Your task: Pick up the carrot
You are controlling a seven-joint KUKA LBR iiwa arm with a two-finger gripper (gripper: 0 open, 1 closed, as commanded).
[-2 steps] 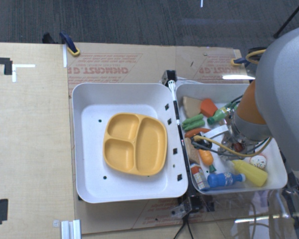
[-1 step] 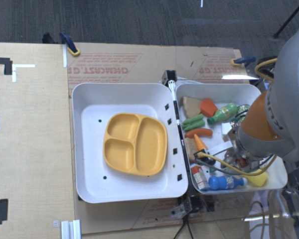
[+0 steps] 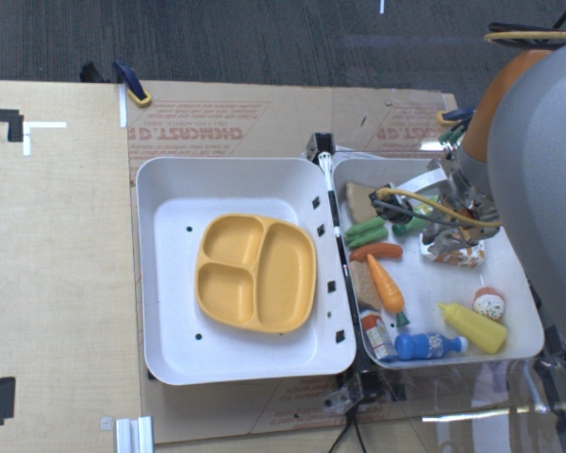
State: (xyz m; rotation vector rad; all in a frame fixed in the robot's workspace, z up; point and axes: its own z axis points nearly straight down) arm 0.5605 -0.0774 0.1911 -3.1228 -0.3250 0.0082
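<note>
Two white bins: left bin with one yellow plate; right bin with one carrot, one blue bottle. Gripper state impossible to tell.

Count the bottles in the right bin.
2. A blue plastic bottle lies along the near edge of the right white bin; a yellow squeeze bottle lies just behind it toward the right. The arm may hide more.

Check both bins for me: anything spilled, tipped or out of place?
Nothing spilled. The right bin is cluttered: carrot lies slantwise among toys, blue bottle on its side. The yellow plate sits flat in the left bin.
</note>
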